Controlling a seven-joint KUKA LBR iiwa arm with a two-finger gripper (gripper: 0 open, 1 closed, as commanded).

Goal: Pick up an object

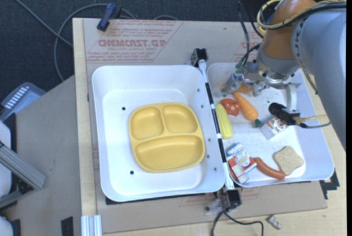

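Observation:
My gripper (240,84) is low in the back left part of the right bin (318,159), just above the top end of an orange carrot (247,107). Left of the carrot lies a red tomato (230,107), and a yellow corn cob (223,120) rests along the bin's left wall. A red sausage (268,169), a bread slice (288,159) and a red, white and blue packet (238,161) sit near the front. Nothing shows as held.
The left bin (110,92) holds a yellow divided plate (166,137). A small red and white wrapper (275,126) lies mid-bin on the right side. The grey arm with its orange band (286,31) comes in over the right bin's back corner.

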